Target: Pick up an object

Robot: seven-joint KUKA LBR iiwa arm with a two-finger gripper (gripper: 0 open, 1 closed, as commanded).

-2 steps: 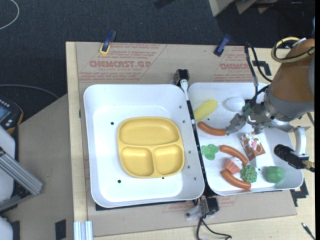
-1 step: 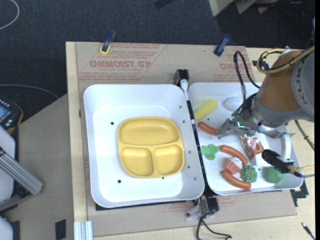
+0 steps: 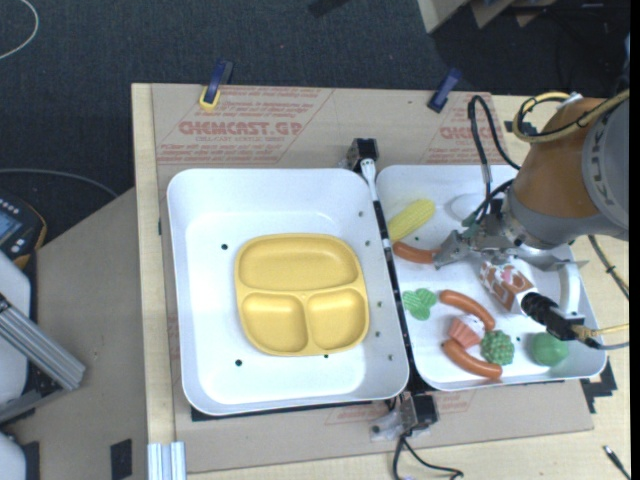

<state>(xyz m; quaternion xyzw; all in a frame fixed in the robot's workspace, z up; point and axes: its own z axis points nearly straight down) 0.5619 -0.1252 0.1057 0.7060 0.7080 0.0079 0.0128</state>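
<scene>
The gripper [image 3: 462,245] hangs low in the right bin [image 3: 437,359], its tip beside a sausage [image 3: 413,253] and below the corn cob [image 3: 411,217] — whether it grips anything, I cannot tell. The yellow divided tray [image 3: 300,293] waits in the left bin [image 3: 200,268], likely for sorted food.

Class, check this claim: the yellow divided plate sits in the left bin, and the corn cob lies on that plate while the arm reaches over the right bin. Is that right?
Not quite. The corn cob is not on the yellow divided plate; the camera view shows it in the right bin, near its left wall. The rest stands: the plate sits in the left bin, and the arm reaches over the right bin.
</scene>
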